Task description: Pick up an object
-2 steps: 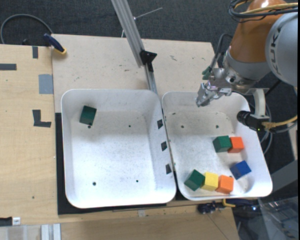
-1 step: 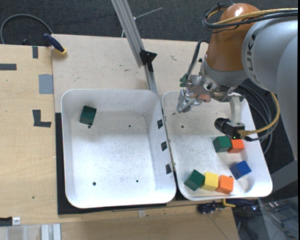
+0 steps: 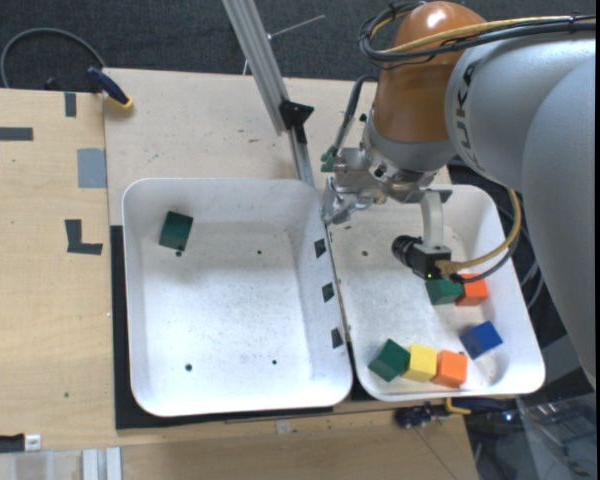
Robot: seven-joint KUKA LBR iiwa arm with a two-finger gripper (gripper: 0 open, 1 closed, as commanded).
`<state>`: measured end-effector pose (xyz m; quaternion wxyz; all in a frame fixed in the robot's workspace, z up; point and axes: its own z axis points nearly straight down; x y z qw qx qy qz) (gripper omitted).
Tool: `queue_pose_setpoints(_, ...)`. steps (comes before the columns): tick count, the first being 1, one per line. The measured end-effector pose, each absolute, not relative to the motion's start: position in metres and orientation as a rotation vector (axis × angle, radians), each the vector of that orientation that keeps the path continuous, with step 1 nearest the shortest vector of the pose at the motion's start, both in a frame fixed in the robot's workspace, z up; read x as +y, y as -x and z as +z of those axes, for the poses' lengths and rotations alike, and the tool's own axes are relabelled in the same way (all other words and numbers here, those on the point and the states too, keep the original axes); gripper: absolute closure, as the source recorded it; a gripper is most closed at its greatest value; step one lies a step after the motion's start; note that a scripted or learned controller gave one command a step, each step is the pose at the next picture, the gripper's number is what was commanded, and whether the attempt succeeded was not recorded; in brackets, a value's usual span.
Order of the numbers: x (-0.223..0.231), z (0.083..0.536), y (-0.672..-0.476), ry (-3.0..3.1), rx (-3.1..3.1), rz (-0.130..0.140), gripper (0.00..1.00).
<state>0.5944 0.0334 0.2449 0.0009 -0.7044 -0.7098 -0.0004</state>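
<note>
Two white bins side by side on the surface (image 3: 40,298).

Left bin (image 3: 230,313): one item, a dark green cube (image 3: 176,230), near its far left corner, clear of both walls.

Right bin (image 3: 375,278): six cubes.
- Row along the near edge: green cube (image 3: 388,359), yellow cube (image 3: 421,361) and orange cube (image 3: 451,367), each touching the next.
- Blue cube (image 3: 480,339) just beyond the row's right end, towards the near right corner.
- Midway along the right edge: second green cube (image 3: 443,292) and second orange cube (image 3: 473,290), side by side and touching.

Jaws: low over the far end of the two bins' shared rims, at the right bin's far left corner. Cannot tell how far apart they stand; nothing seen between them. All cubes lie apart from them.

Count: three green, two orange, one yellow, one blue; seven in all.
</note>
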Motion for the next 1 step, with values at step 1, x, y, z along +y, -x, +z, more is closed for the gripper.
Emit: queue_pose_setpoints(1, 0.0870, 0.2253, -0.5804, 2.211, -2.226, 0.004, 1.00)
